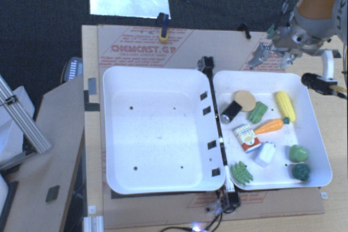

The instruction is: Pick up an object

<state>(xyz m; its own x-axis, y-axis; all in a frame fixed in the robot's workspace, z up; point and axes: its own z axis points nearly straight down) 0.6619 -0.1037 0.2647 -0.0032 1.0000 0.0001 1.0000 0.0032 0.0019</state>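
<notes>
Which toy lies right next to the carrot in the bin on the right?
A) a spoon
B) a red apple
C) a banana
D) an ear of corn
D: the yellow ear of corn lies just above and beside the orange carrot in the right bin, near its far side.
</notes>
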